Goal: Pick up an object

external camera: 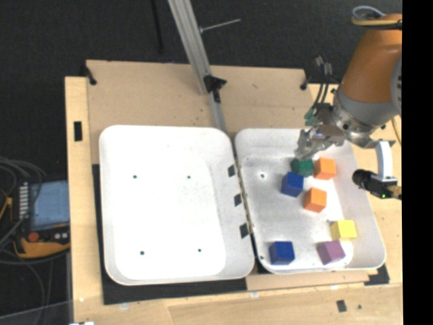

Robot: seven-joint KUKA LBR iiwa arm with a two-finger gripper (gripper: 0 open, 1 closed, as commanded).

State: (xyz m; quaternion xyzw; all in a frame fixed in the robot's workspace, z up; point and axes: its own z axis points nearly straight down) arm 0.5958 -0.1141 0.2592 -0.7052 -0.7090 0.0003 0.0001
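Camera view, tool (306, 156) low over green block (304, 166) in right bin (260, 156), grip state unclear, no legible writing

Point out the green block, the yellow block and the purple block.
green block (304, 166), camera view, its visible top below the pincer.
yellow block (344, 229), camera view, middle of its top face.
purple block (331, 251), camera view, middle of its top face.

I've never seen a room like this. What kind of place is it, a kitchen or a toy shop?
Probably a robot lab. A grey and orange robot arm reaches over two white bins, coloured blocks like the green block lie in one, and cables trail beside the bench.
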